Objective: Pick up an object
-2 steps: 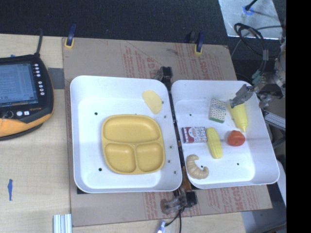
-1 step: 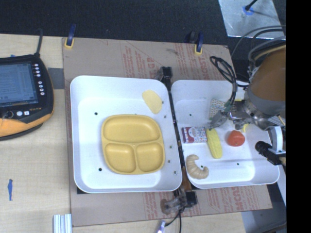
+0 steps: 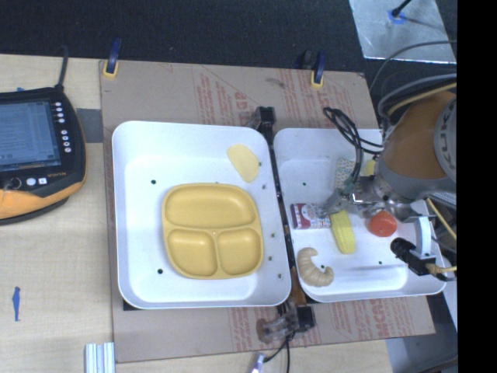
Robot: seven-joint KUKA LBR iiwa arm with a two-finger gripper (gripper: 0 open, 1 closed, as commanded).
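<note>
1. Croissant-shaped pastry (image 3: 314,266) lies at the near left corner of the right bin (image 3: 365,282), nearest the viewer, apart from the other items.
2. Just behind it, a yellow corn cob (image 3: 343,232) lies lengthwise on the bin floor; a red-and-white packet (image 3: 309,216) sits just to its left, against the bin's left wall.
3. A red tomato-like ball (image 3: 381,224) rests to the right of the corn, close under the arm's wrist.
4. The claw (image 3: 351,198) hangs over the middle of the right bin, just above the corn and packet. Whether it is spread or pressed together cannot be told; nothing is seen between its fingers.
5. The left bin (image 3: 132,208) holds a yellow three-compartment plate (image 3: 212,229) at centre and a pale yellow oval piece (image 3: 243,162) near its far right corner.
6. On the desk (image 3: 46,286) to the left sits a handheld control pendant (image 3: 35,150).
</note>
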